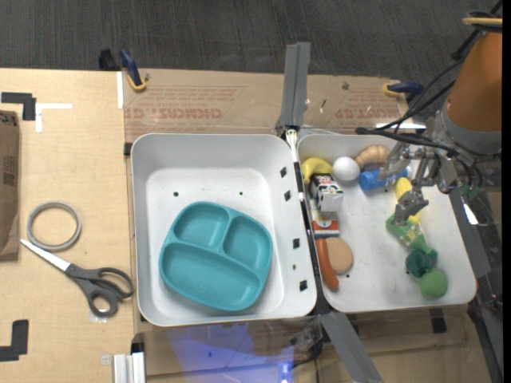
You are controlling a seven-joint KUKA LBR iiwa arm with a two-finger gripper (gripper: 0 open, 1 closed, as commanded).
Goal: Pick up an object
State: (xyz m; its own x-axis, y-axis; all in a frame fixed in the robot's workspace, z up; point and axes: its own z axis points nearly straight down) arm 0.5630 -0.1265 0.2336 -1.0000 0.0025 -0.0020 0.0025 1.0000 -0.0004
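Camera view showed you a big teal plastic tray [215, 255] in the left white bin [152, 182]. In the right white bin [375, 290], your gripper [409, 207] hung over a green leafy toy [404, 230]. Its grip I cannot tell. Next, lower and squeeze.

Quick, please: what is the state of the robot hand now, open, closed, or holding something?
Hand: low over the right bin, above a green and yellow toy; open or closed cannot be told, and no grasp is visible.

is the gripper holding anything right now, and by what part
Cannot be told: the gripper sits low over the green toy in the right bin, but no grasp shows.
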